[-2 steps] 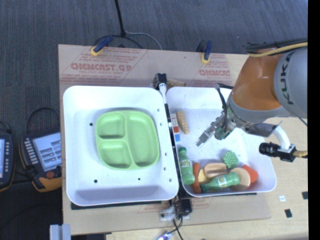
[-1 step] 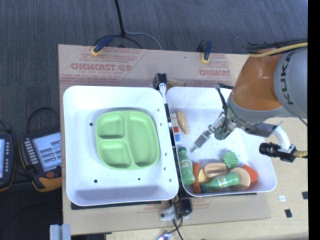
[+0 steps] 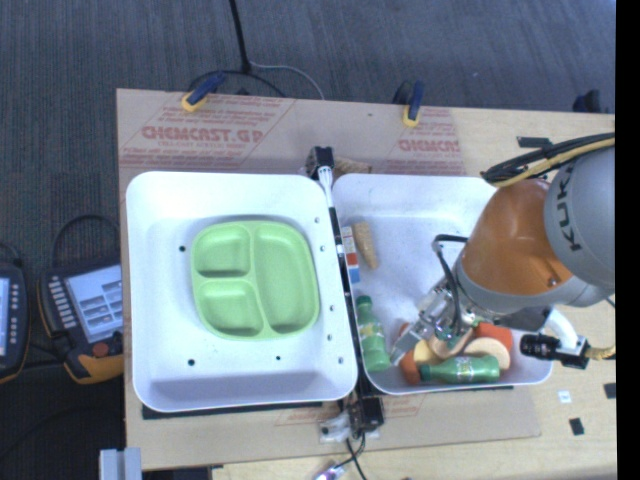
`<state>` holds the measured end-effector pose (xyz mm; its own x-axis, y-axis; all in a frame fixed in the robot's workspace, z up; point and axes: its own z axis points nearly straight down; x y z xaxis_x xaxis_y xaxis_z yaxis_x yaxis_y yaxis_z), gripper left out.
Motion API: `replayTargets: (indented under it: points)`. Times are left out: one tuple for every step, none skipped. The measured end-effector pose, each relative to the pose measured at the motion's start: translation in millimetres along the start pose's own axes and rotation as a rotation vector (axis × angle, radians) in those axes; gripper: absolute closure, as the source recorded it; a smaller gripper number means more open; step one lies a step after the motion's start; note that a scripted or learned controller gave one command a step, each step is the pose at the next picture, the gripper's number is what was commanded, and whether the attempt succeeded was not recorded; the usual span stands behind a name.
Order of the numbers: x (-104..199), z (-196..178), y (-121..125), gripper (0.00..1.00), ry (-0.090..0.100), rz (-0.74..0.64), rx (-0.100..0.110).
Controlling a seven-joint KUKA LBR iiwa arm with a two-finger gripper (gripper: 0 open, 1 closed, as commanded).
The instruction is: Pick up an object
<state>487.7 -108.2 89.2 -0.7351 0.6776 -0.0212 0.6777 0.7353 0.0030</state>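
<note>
My gripper [image 3: 428, 330] hangs low over the front of the right bin [image 3: 400, 203], its metal fingers spread apart above a heap of toy food. Under and beside it lie a green bottle [image 3: 459, 370], an orange and yellow fruit piece [image 3: 492, 345] and a small red piece [image 3: 410, 371]. Another green bottle [image 3: 370, 336] lies along the bin's left wall. A tan bread-like piece [image 3: 364, 243] rests farther back. Nothing is visibly held between the fingers.
The left bin [image 3: 160, 208] holds a green divided plate [image 3: 254, 278]. A black divider bar [image 3: 335, 258] runs between the bins. The orange wrist and grey arm [image 3: 520, 248] cover the right bin's right side. Clamps [image 3: 411, 106] sit on the bench's back edge.
</note>
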Motion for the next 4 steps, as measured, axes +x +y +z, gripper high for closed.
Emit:
replayTargets:
  points:
    - [-10,1,19,0.00,0.014,-0.315,-0.001]
    - [-57,3,47,0.00,0.016,-0.120,-0.002]
    - [-23,1,35,0.00,0.006,-0.024,-0.003]
    - [-24,-10,37,1.00,0.003,-0.023,-0.006]
